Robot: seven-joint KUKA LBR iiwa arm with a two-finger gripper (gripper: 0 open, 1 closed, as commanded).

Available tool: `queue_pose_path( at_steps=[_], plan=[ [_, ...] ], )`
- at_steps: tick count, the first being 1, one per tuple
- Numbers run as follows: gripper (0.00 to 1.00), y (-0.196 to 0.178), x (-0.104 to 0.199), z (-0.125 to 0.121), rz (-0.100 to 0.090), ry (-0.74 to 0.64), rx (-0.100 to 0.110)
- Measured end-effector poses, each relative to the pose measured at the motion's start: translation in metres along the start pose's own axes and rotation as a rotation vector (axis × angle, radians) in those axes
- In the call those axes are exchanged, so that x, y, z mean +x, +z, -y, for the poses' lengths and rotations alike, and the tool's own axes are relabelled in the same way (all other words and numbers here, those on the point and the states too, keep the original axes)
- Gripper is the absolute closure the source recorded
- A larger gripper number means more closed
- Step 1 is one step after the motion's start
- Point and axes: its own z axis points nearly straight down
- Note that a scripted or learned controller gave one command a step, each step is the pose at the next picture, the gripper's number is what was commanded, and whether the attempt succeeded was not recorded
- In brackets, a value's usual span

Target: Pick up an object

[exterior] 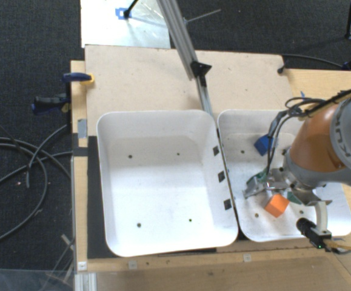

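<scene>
On bench: two white bins, black carpet around.

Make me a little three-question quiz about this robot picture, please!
1. True or false: the orange block lies in the bin on the camera view's left.
2. Which thing sits farther up the picture in the right bin: A) the blue block, B) the orange block, C) the green thing?
3. Fill in: the arm's orange band hangs over the ____ bin.

Key
1. False. It lies in the right bin, just beside the gripper.
2. A. The blue block is nearest the bin's far side.
3. Right. The left bin has the arm nowhere over it.
</scene>
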Motion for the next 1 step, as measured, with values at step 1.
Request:
queue_pose_path(
  at_steps=[1],
  plan=[
    [1.0,-0.0114,0.0015,-0.0035,0.0,-0.006,-0.007]
  ],
)
